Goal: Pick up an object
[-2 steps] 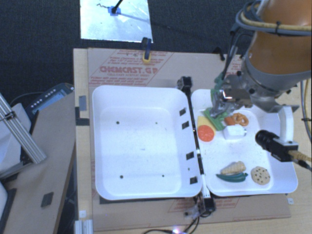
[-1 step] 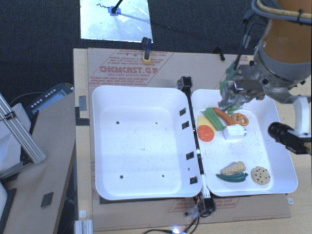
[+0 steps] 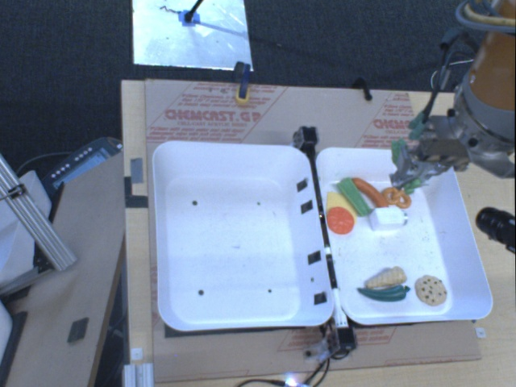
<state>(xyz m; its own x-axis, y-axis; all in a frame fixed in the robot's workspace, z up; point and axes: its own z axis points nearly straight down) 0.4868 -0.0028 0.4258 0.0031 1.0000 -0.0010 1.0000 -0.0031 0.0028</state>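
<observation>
The right bin holds several toy foods. Near its back lie a green stick, an orange sausage and a small orange pretzel. In front of them are a white block and a red and yellow round piece. A tan corn-like piece, a dark green pepper and a cookie sit by the front wall. My gripper hangs low over the back of this bin, just above the pretzel and the sausage's right end. Nothing shows as lifted.
The left bin stands beside the right one, with a black hinged divider between them. A shiny metal sheet lies behind the bench. Grey equipment stands at the left.
</observation>
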